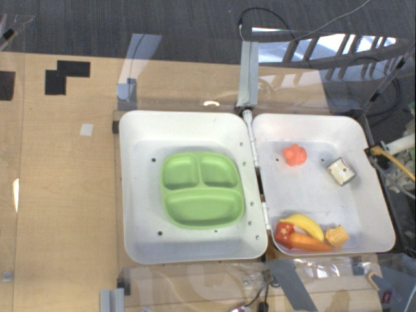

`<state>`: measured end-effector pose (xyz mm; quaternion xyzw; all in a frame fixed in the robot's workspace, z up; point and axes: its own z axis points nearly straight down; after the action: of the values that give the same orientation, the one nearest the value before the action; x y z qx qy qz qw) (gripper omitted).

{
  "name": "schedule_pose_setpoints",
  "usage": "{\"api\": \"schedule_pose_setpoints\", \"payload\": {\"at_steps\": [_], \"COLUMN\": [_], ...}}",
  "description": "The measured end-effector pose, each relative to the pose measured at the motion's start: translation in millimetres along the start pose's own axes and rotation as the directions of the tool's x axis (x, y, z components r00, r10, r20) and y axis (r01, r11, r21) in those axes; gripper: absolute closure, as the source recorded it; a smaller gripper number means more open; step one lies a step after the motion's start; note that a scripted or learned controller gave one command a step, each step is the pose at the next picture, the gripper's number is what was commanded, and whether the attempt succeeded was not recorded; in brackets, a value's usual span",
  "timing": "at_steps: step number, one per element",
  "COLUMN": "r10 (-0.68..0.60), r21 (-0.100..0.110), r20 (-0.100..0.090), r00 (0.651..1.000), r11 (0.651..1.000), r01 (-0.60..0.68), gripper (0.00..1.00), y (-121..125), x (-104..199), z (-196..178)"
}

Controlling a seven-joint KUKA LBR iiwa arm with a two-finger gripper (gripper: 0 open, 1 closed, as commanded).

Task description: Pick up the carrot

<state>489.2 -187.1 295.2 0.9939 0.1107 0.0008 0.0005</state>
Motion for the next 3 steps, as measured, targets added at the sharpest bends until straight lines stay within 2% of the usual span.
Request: {"api": "schedule_pose_setpoints", "payload": {"at_steps": [1, 2, 3], "r10": [0.015, -0.014, 0.017], "r21": [0.002, 0.003, 0.002], "r20": [0.002, 0.001, -0.010], "r00": [1.000, 1.000, 1.000], "r11": [1.000, 1.000, 1.000], "r01": [-0.015, 0.014, -0.017], "gripper": [1.00, 1.00, 1.00], "y": [17, -93, -46], "x": [-6, 19, 13], "z": [76, 166, 205]}}
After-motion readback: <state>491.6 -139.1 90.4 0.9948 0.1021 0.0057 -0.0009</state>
